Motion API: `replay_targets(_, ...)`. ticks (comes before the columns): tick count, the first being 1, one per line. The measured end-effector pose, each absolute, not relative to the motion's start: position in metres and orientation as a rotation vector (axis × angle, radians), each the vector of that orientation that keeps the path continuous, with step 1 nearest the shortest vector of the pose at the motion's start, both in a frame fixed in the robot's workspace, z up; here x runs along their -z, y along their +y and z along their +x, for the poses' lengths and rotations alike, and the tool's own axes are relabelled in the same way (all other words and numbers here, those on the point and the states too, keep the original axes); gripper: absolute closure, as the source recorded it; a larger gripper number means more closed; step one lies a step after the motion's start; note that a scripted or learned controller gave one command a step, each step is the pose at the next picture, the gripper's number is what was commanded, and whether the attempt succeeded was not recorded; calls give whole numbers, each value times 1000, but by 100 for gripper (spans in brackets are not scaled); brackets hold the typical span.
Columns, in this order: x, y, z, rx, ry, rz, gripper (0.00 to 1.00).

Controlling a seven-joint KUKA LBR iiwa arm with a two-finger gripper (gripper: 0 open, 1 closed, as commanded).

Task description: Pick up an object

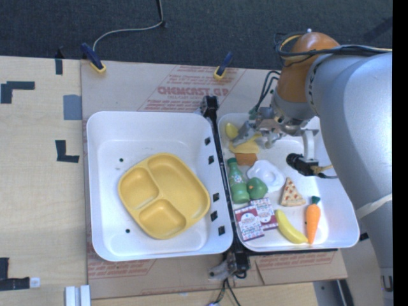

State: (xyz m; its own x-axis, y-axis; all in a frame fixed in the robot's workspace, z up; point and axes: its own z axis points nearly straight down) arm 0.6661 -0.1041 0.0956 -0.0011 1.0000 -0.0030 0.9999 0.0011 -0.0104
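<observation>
I see 2 white bins side by side on the bench. The left bin (102, 171) holds 1 yellow divided tray (164, 195) w/ 3 compartments, lying at a tilt near the bin's middle. The right bin (338, 225) holds all the small stuff.

Count in the right bin: 1 carrot (312, 219), upright-ish near the right wall; 1 banana (290, 228) just beside it on the left, near the front edge; 1 pizza slice (292, 194) just above those two; 1 red-and-white packet (250, 220) at the front left; 1 green bottle (237, 182) along the left wall; 1 green pepper (257, 187) touching the bottle's right side; 1 white piece (264, 171) mid-bin, could be a fried egg but I can't tell for sure; 1 orange-tan block (246, 154) above the bottle; 1 small yellow item (231, 131) at the back left corner, lemon-like.

The arm comes in from the right, orange band above the wrist. The gripper (261, 131) sits low over the back of the right bin, just above the orange-tan block and near the yellow item. Can't tell whether it's spread or closed, and I see nothing clearly in its grasp.

1 black dark part (303, 164) shows near the bin's right side, attached to the arm I think.
</observation>
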Motion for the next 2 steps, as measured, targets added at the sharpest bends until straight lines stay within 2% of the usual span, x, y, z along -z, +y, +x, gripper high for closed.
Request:
replay_targets(1, -105, -104, 666, -20, -2219, -2216, 100)
replay_targets(2, -105, -104, 666, -19, -2221, -2215, 0)
